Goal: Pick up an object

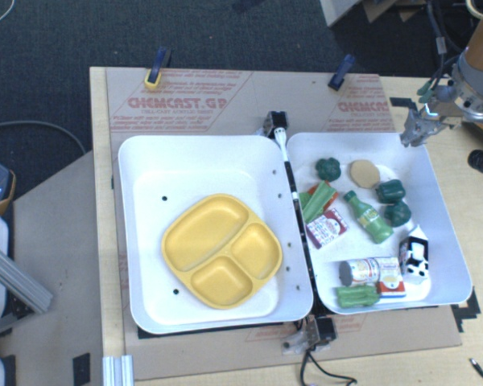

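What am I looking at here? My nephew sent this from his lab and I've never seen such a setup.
One camera looks down at a slant on a bench with two shallow white bins. The left bin holds a yellow divided tray. The right bin holds small toys: a green bottle, a tan round piece, a small can, a black-and-white cow and some green play food. The robot arm reaches in from the right; its tool hangs above the right bin's far corner, holding nothing.
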`<state>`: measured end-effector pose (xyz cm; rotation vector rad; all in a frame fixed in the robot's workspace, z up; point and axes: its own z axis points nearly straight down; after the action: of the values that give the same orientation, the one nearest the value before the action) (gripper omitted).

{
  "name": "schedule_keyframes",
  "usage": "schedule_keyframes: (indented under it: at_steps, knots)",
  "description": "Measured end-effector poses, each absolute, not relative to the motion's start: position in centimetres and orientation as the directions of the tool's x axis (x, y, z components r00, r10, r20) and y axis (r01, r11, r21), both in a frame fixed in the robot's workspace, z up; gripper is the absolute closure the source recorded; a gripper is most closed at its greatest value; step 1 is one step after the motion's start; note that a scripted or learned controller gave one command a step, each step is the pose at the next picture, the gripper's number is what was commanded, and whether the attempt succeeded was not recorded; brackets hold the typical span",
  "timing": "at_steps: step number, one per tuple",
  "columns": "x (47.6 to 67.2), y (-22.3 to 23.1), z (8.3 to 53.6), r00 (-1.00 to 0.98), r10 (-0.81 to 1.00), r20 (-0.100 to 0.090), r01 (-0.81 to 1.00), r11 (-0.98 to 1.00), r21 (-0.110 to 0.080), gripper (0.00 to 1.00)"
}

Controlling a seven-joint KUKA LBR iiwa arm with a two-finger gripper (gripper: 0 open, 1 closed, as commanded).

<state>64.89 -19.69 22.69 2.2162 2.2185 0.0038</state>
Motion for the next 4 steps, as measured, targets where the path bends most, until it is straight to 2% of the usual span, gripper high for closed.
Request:
schedule_keyframes:
  at_steps: [1,2,3,4]
  knots:
    - [63.5,-14.6,21.8,-0.004,1.0,0.002,1.0,0.004,-0.003,1.0]
    - [63.2,-9.6,21.1,-0.005,1.0,0.003,1.0,0.005,-0.003,1.0]
    - [62.3,-4.4,22.9,-0.005,1.0,0.002,1.0,0.005,-0.002,1.0]
    - [61.3,0.4,21.6,-0.005,1.0,0.002,1.0,0.005,-0.004,1.0]
